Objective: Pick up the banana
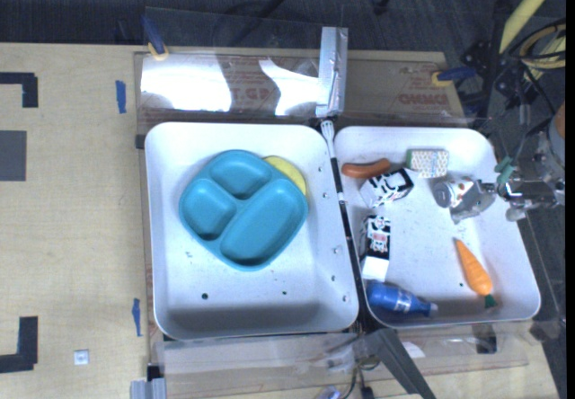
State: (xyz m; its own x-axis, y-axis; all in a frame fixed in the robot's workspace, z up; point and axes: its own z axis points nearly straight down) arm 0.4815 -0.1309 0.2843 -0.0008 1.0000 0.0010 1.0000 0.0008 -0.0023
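A yellow thing, which looks like the banana (pixel 290 172), lies in the left bin (pixel 171 280). Most of it is hidden under the upper right edge of a blue divided plate (pixel 243 207). My gripper (pixel 456 196) hangs over the right bin (pixel 422 244), in its upper right part and far to the right of the banana. It is a silvery shape at the end of the arm coming in from the right. Nothing shows between its tips.
The right bin holds a sausage (pixel 364 168), a pale green block (pixel 427 160), two black-and-white toys (pixel 392 185) (pixel 377 236), an orange carrot (pixel 473 270) and a blue bottle (pixel 397 300). A ridge (pixel 341 208) separates the two bins.
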